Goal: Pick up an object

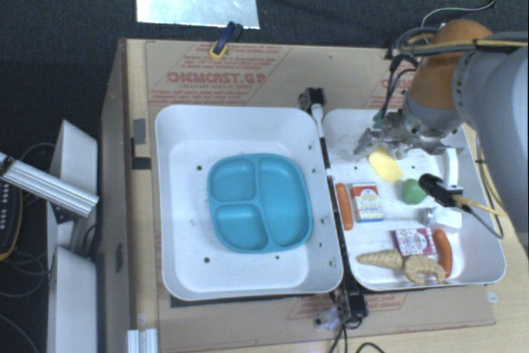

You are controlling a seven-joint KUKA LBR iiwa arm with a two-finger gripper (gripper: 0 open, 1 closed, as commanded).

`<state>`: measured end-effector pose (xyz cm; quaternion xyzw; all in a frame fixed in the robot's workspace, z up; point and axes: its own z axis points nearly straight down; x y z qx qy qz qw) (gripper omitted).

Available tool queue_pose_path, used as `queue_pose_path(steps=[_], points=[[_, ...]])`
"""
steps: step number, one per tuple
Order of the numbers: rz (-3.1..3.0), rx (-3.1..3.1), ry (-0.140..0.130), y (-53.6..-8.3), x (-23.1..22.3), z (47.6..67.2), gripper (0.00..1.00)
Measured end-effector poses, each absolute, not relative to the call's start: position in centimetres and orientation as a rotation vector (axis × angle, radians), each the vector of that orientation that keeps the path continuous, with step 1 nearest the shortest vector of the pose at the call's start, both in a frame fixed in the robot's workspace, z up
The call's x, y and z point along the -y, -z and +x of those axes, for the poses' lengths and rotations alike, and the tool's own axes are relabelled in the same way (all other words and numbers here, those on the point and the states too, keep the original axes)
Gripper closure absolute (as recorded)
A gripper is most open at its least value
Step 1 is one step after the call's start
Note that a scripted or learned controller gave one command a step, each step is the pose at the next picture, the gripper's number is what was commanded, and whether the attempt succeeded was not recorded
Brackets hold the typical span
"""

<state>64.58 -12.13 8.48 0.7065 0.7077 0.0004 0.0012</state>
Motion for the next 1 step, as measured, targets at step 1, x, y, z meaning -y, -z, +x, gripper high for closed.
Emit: queue_pose_path(steps=[1], points=[[2.218, -2.221, -0.001, -8.48, 13.57, 63.78, 0.0]])
